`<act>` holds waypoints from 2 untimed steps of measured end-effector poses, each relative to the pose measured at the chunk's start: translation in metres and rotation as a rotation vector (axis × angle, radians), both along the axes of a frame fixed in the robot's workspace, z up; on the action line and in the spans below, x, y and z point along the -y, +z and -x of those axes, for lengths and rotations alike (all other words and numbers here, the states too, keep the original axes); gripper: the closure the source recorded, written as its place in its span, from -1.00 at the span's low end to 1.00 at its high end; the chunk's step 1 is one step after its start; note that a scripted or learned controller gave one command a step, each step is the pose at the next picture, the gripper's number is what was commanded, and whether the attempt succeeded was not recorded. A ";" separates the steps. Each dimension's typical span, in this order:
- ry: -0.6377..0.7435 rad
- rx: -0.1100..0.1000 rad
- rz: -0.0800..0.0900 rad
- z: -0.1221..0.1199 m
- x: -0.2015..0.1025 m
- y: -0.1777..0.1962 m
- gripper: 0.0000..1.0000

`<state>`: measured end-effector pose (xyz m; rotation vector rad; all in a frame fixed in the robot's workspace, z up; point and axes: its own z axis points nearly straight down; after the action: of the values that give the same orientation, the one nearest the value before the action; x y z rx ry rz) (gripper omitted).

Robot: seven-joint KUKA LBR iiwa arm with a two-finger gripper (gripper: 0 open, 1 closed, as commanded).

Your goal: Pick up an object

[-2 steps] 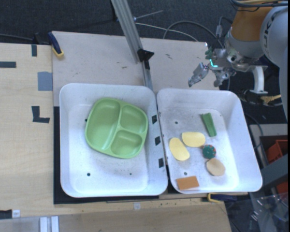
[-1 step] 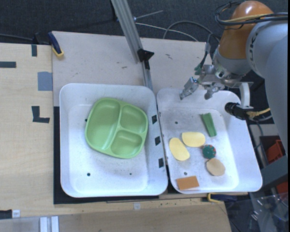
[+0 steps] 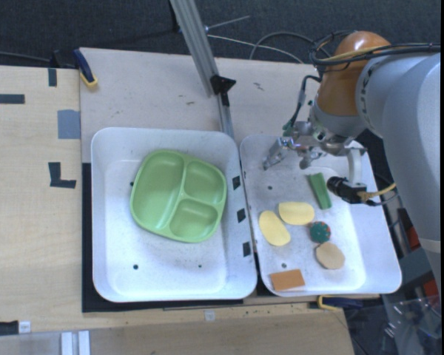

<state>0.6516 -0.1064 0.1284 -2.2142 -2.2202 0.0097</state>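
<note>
I see my gripper point(image 3: 287, 154), fingers apart and holding nothing, above the right bin point(image 3: 377, 268), near a green stick point(image 3: 319, 191) and yellow pieces point(image 3: 296, 213).

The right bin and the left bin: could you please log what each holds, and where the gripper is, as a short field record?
left bin: green divided plate
right bin: two yellow pieces, green stick, teal ball, tan round piece, orange block
gripper: above the right bin's far end, apart from the items
held: nothing visible
</note>
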 end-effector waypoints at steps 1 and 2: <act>0.000 0.007 0.002 0.000 -0.001 -0.042 -1.00; 0.001 0.007 0.000 0.000 -0.002 -0.030 1.00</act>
<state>0.6515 -0.1045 0.0982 -2.2161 -2.2250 0.0025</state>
